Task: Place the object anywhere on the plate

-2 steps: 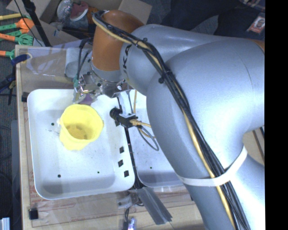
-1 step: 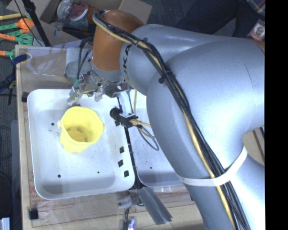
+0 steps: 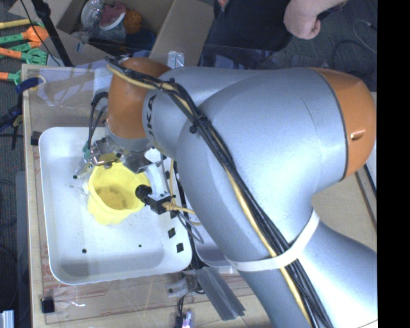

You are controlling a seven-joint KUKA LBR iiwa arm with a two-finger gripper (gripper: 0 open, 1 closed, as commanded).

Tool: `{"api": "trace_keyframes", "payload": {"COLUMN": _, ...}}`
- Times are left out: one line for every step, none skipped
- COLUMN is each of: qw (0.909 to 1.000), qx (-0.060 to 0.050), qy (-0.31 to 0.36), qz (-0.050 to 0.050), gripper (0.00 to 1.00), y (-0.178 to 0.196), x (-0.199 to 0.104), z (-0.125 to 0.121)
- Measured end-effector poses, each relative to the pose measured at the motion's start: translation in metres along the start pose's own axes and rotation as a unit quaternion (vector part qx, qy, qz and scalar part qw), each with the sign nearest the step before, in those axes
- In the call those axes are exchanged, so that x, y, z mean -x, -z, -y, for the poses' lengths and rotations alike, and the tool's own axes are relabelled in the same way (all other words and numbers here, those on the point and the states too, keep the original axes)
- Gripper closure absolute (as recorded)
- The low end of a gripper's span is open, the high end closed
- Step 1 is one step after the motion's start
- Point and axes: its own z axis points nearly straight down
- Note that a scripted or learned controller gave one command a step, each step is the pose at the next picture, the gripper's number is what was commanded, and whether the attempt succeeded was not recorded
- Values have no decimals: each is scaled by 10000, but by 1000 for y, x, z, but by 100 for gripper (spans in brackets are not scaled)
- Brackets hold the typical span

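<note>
A yellow, cup-like object point(image 3: 114, 195) lies in the left white bin point(image 3: 77, 246), near its middle, open side facing up and toward the camera. My gripper point(image 3: 101, 154) hangs at the yellow object's far rim, under the orange wrist band point(image 3: 128, 96). Its metal tip touches or nearly touches that rim, and cables and the wrist hide how it stands. I cannot make out a separate plate. The big grey arm covers the view's right half.
The arm hides most of the right bin point(image 3: 214, 259). Black cables and a connector point(image 3: 150, 195) dangle beside the yellow object. Small dark specks dot the left bin's floor. Beyond the bench are a cardboard box point(image 3: 173, 32), orange and green tools point(image 3: 22, 38) and a person's hand point(image 3: 302, 18).
</note>
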Motion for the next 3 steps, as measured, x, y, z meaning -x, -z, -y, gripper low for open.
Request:
{"api": "trace_keyframes", "payload": {"qw": 9978, "qx": 0, "qy": 664, "qz": 4, "gripper": 0, "y": 87, "x": -51, "z": -8}}
{"api": "trace_keyframes", "payload": {"qw": 9920, "qx": -23, "qy": -1266, "qz": 7, "gripper": 0, "y": -10, "x": -73, "z": 32}}
{"api": "trace_keyframes", "payload": {"qw": 9611, "qx": -8, "qy": -2761, "qz": 10, "gripper": 0, "y": 74, "x": -105, "z": 70}}
